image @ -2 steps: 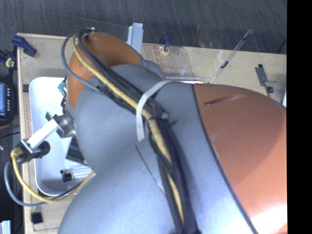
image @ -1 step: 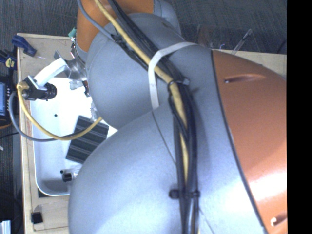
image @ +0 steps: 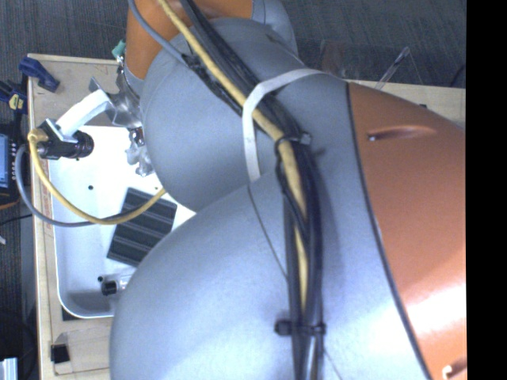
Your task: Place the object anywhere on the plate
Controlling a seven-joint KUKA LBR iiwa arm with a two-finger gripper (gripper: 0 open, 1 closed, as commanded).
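Note:
My grey arm [image: 261,212] with its orange band [image: 404,212] covers most of the camera view. Its wrist reaches into the left white bin [image: 75,212], and the metal gripper [image: 136,153] pokes out from under the arm near the bin's upper middle. Just below the gripper a dark ribbed rectangular object [image: 142,224] lies flat on the bin floor, partly covered by the arm. A small dark object [image: 108,286] sits near the bin's lower corner. The arm hides the right bin.
A yellow cable [image: 47,200] loops over the left bin from a black connector [image: 71,145] on a white bracket [image: 79,113]. Blue clamps [image: 36,71] sit at the bench's top left corner. Dark floor surrounds the bench.

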